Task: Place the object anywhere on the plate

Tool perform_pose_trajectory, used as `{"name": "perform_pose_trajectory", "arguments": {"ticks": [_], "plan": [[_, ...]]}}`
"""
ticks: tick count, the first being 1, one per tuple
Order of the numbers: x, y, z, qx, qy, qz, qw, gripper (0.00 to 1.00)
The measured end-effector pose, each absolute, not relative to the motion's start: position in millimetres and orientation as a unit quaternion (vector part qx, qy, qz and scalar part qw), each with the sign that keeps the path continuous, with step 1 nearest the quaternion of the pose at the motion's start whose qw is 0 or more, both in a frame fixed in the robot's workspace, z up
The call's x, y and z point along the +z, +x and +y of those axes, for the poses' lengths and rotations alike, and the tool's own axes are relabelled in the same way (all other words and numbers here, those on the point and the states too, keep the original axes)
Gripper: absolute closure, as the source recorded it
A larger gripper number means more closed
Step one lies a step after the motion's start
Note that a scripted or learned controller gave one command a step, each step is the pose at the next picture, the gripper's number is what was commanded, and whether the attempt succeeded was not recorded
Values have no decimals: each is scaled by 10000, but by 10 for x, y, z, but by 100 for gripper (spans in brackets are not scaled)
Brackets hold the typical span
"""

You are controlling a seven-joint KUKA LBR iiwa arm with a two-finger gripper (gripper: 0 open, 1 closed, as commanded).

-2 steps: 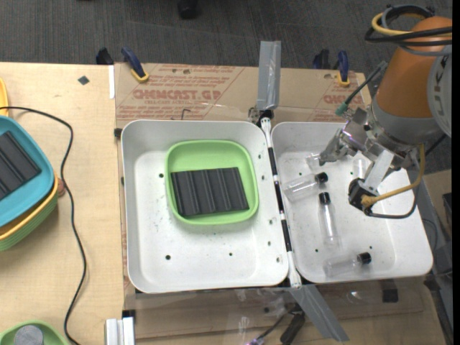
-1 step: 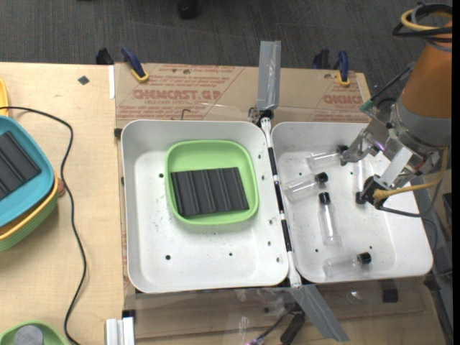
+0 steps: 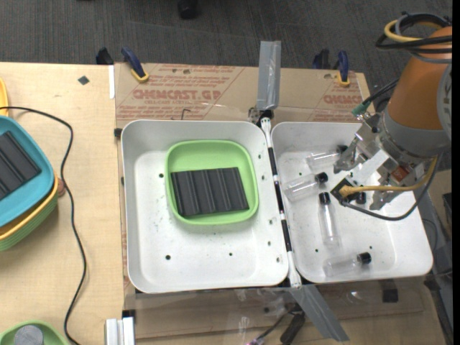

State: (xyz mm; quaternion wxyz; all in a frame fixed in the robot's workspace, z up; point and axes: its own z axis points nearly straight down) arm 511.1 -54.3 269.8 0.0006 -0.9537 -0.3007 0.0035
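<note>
A green square plate (image 3: 246, 165) lies in the left bin (image 3: 144, 214), and a dark ridged mat (image 3: 210, 191) covers its middle. Several clear tubes with black caps lie in the right bin (image 3: 402, 254). One tube (image 3: 328, 221) lies lengthwise near the bin's middle, another (image 3: 302, 184) lies slantwise near the left wall, and a third (image 3: 346, 264) rests by the front edge. My gripper (image 3: 343, 175) hangs low over the upper middle of the right bin, just right of the slanted tube's cap. I see nothing clearly held in it.
The grey arm with its orange band (image 3: 424, 99) enters from the right, and yellow and black cables (image 3: 381, 192) trail beneath the wrist. A metal divider strip (image 3: 269, 77) stands behind the bins. Teal and green dishes (image 3: 21, 178) and a black cable (image 3: 72, 214) lie on the wooden bench at the left.
</note>
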Motion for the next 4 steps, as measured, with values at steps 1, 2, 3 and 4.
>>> {"name": "perform_pose_trajectory", "arguments": {"ticks": [1,2,3,4], "plan": [[2949,4822,-604,26,-9632,-2686,0,0],[2789,4879,-1171,30,-9783,-2070,-1,0],[2907,4771,-1601,38,-9928,-1194,0,0],[2671,4775,-1317,30,-9948,-1019,5,0]]}}
